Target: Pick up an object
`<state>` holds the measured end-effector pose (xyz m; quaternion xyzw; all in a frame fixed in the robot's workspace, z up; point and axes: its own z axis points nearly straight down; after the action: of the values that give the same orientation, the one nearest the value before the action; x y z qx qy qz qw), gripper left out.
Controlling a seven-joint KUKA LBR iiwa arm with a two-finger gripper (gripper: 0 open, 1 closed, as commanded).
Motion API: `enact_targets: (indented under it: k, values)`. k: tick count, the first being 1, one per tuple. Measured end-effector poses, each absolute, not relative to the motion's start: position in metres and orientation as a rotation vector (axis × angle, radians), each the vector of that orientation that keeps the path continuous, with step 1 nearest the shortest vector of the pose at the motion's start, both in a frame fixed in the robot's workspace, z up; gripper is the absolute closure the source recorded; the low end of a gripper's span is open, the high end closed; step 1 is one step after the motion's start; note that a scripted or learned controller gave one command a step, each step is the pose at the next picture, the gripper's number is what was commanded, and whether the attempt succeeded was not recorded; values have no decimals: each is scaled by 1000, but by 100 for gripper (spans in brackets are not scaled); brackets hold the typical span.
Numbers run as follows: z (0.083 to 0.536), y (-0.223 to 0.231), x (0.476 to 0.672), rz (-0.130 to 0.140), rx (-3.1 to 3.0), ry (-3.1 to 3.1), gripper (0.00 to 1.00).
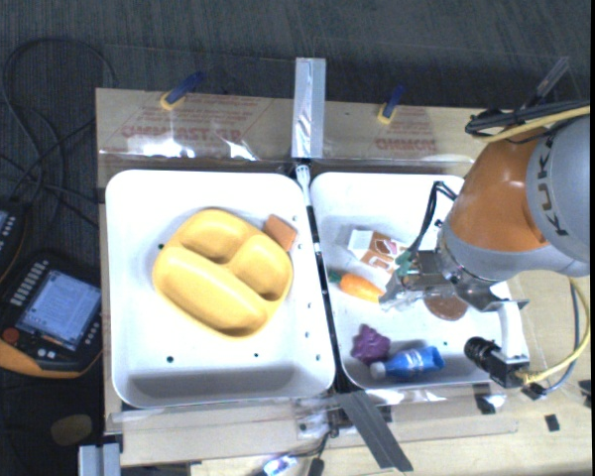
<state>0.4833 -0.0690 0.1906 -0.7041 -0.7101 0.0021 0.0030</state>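
In the right bin [397,188] lie an orange carrot [358,286], a white and orange packet [373,249], a purple grape bunch [371,344], a blue bottle [409,362] with a white cap, and a brown round thing [445,305] half hidden under the wrist. My gripper [401,288] hangs low over the bin's middle, just right of the carrot and below the packet. The left bin [139,365] holds a big yellow bunch of bananas [222,270] and a small orange-brown piece [281,231] at its upper right.
The arm's orange and grey body [506,216] covers the right bin's right side. A black cable fitting [484,355] sits at the bin's lower right corner. Two handheld pendants [40,310] lie on the floor at left. A taped clear sheet [297,127] lies behind the bins.
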Motion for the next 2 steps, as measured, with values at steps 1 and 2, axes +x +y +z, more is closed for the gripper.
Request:
enact_targets:
  k: [1, 2]
  values:
    - [191, -69, 483, 7, -2208, -2226, 0]
    - [182, -32, 483, 6, -2399, -2023, 0]
